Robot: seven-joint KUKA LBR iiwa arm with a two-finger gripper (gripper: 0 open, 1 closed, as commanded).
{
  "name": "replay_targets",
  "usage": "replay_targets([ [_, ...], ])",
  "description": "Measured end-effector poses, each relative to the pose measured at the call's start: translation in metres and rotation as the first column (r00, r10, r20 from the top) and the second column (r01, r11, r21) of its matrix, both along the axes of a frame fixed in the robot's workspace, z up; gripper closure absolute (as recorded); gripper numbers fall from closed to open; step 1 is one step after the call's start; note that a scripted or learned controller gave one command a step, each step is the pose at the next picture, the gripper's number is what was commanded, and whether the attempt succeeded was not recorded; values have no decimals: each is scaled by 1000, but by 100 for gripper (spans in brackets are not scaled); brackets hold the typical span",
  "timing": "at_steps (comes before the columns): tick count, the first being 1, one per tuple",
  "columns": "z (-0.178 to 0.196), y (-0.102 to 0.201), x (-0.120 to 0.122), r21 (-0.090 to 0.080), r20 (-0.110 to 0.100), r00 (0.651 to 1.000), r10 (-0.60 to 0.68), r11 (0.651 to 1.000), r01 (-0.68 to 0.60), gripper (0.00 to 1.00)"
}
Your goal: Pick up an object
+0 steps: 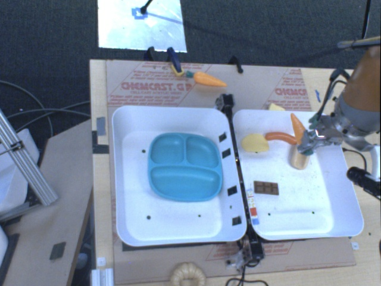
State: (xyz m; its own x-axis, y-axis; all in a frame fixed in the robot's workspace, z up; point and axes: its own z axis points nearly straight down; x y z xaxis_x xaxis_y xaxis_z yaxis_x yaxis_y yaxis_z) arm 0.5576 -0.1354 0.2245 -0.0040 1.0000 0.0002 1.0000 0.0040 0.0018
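The gripper sits low in the right bin, directly over a small tan cylinder; whether its jaws are released or clenched on it, I cannot tell. Just left of the jaws lies an orange sausage-shaped piece, then a yellow lump. A brown chocolate bar lies below-left. The blue divided plate rests in the left bin, well apart

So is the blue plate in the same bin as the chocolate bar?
No. The blue plate lies in the left bin, while the chocolate bar lies in the right bin.
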Motion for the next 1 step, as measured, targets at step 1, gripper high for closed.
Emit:
replay_targets([
  [1, 10, 57, 11, 2, 1, 1000, 7, 1000, -7, 100],
])
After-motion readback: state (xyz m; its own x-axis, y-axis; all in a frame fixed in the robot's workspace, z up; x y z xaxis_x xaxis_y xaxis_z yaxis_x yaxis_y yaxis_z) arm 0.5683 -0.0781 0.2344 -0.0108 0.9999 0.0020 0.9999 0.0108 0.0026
